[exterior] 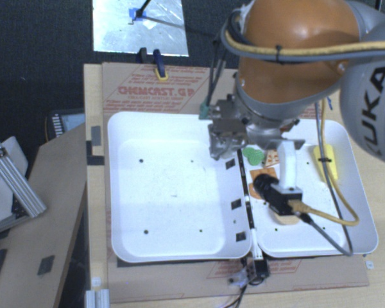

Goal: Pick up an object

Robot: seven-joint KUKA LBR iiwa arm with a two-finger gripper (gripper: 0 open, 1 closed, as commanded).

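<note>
Both bins white: left bin (pixel 167 191) plain with a few small dark dots, right bin (pixel 353 223) same white. Arm (pixel 366 101) grey, black lettering, orange band (pixel 295 37), yellow cable (pixel 337 191) looped round it. In the right bin: green piece (pixel 253 154), yellow object (pixel 325 161), orange-tan item (pixel 267 175). Cardboard sheet (pixel 155 90) tan with red print. Worktop (pixel 58 191) beige. Silvery foil square (pixel 140 17) with a blue spot.

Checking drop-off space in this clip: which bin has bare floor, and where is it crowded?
The left bin floor is bare from its rim to the centre divider. The right bin is crowded: arm, green item, yellow item.
</note>
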